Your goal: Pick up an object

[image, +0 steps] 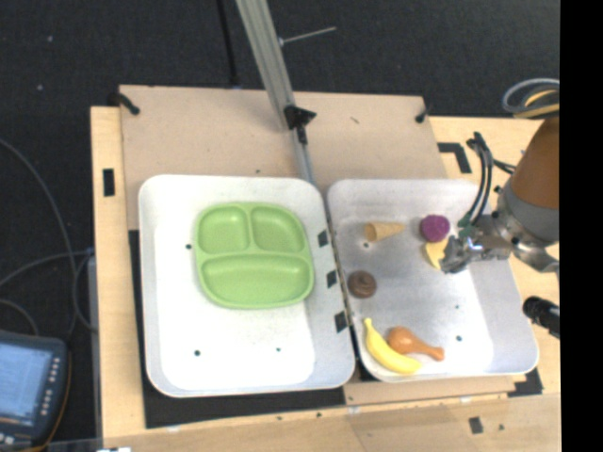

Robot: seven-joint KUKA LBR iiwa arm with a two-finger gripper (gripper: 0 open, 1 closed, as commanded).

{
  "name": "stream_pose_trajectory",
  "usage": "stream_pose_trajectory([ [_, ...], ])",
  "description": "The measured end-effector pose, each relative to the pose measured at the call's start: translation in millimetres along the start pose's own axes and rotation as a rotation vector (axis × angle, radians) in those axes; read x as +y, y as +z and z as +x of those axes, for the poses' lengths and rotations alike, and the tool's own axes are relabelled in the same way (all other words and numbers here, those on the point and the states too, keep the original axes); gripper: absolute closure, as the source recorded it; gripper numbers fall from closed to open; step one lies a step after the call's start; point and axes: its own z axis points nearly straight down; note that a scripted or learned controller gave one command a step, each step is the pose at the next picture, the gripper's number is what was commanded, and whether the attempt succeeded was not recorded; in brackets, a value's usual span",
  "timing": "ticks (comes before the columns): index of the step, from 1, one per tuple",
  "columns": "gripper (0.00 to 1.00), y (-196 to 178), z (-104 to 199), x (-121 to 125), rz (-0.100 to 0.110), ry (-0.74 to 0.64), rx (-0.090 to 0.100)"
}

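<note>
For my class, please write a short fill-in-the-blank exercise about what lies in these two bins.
1. The green divided plate lies in the ____ bin.
2. The banana touches an ____ toy beside it.
3. The hand is over the ____ bin, close to the purple toy.
4. The plate has ____ compartments.

Missing words: left; orange; right; three

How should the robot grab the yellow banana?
Probably across the middle of the banana, coming straight down. It lies flat near the right bin's front edge, and its narrow width suits two fingers. The orange drumstick-shaped toy touches one side, so grip nearer its upper end.
</note>
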Motion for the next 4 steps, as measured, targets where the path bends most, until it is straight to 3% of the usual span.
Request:
stream_pose_trajectory([
  [3,1.0,-2,177,7,0.005,-0.006,0.005],
  [4,1.0,-19,234,19,0.005,-0.006,0.005],
])
